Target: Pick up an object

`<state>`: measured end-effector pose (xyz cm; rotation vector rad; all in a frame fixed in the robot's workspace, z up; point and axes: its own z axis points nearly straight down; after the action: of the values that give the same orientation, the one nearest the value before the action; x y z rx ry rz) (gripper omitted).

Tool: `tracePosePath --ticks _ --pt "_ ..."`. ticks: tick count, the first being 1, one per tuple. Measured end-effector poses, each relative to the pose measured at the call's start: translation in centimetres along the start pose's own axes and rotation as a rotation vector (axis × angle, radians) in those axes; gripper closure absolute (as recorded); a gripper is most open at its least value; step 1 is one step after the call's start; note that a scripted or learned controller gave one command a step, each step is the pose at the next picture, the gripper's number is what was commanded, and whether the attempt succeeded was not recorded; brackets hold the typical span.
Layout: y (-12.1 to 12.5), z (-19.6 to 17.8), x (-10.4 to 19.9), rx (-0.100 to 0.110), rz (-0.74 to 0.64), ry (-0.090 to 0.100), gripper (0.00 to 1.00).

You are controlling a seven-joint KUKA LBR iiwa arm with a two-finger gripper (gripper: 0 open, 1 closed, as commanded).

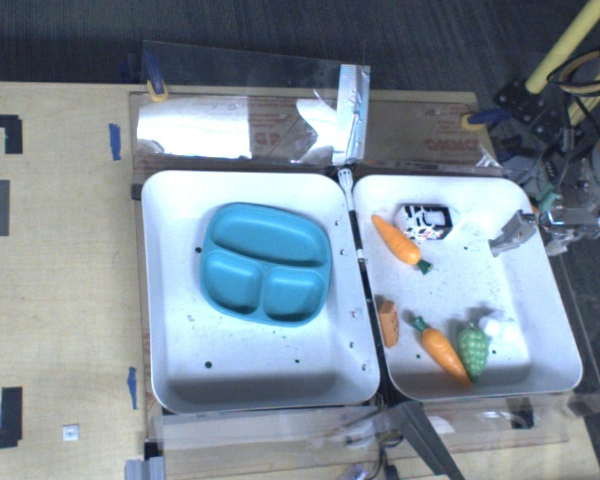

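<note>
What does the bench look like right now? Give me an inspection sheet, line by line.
Surface: two white bins side by side, left bin and right bin, on a pale wooden bench.
Job's things: in the right bin, upper carrot, lower carrot, green bumpy toy, black-and-white toy, small orange piece.
Clutter: blue divided tray in the left bin.
Grippers: gripper at the right bin's right edge, nothing seen between its fingers.
Cables: dark tangle at upper right.
Surroundings: clear plastic sheet behind the bins; yellow pole.
</note>
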<state>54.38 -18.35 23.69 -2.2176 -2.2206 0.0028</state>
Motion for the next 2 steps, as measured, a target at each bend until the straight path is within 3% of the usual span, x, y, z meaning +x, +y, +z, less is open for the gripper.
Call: tracePosePath --ticks 1,2 --pt "3.6 6.8 7.5 0.004 -0.085 0.002 0.0" --pt "6.0 14.8 8.2 -0.003 -0.294 0.0 0.0"
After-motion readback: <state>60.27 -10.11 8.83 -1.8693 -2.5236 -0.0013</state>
